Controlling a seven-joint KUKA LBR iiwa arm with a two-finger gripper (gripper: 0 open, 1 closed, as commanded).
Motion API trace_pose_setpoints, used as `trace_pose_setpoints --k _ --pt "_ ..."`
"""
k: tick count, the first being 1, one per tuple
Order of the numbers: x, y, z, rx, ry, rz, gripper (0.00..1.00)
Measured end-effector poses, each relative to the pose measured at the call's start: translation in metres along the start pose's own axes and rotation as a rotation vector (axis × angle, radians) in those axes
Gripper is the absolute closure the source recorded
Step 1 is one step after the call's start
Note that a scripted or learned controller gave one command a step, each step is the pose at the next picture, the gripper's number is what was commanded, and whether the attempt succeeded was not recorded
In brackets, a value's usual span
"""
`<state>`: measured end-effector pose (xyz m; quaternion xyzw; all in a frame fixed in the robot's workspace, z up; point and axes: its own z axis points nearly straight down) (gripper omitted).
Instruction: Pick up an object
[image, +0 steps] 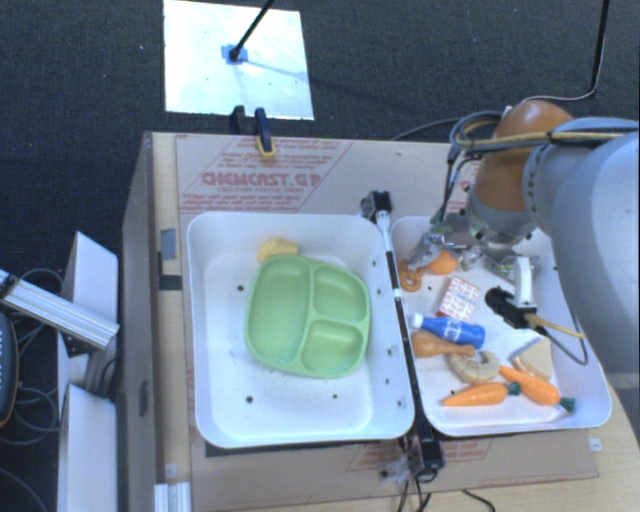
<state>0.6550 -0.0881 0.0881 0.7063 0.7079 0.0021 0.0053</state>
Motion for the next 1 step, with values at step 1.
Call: trace_pose_setpoints --k 1 --pt "0.0015 0.0004 -0.0101 0.001 0.002 -0.004 1.00"
